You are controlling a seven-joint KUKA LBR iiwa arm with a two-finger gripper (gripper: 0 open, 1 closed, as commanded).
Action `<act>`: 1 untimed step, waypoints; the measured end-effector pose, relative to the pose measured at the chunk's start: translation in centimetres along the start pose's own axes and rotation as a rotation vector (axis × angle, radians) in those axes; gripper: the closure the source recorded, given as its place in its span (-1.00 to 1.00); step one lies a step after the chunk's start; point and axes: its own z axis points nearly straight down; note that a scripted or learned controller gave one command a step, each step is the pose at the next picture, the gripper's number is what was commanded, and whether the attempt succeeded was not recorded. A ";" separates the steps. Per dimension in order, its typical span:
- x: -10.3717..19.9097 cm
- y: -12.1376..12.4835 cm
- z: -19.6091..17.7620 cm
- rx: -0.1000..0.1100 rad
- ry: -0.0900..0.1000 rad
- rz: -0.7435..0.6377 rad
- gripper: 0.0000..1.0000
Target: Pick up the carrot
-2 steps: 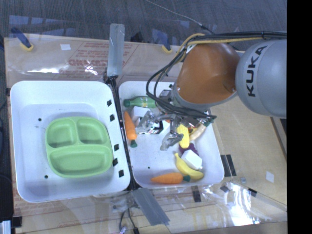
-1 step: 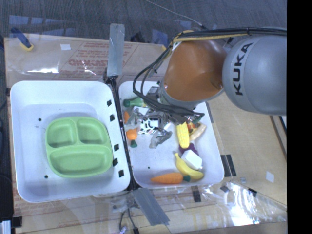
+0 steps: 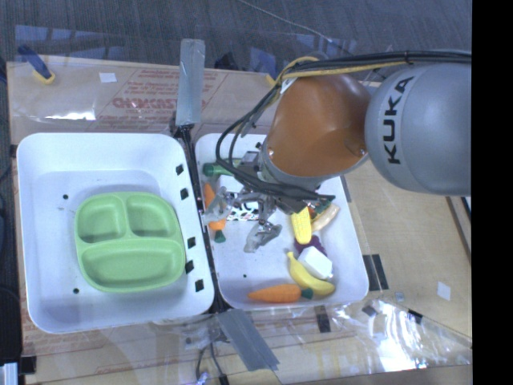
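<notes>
Hanging low over the right bin (image 3: 353,255), my gripper (image 3: 263,233) points down at the bin's floor, with my grey arm (image 3: 417,127) and its orange band (image 3: 317,127) reaching in from the right and covering the bin's far half. Whether the gripper is spread or closed I cannot tell, since the metal parts blur together beneath the wrist. Black cables (image 3: 240,131) loop from the band toward the wall between the bins. The carrot (image 3: 274,293) lies flat along the near wall of the right bin, its green end pointing right, apart from my gripper. Just beyond it sits a banana (image 3: 307,275), with a white block (image 3: 316,261) resting on it and something purple beside that. An ear of corn (image 3: 301,225) lies just right of my gripper, partly under the wrist. Small orange pieces (image 3: 213,207) sit by the bin's left wall. In the left bin (image 3: 40,167) rests a green divided plate (image 3: 128,241).
</notes>
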 end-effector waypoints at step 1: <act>0.7 2.5 0.0 0.000 0.001 0.092 -1.00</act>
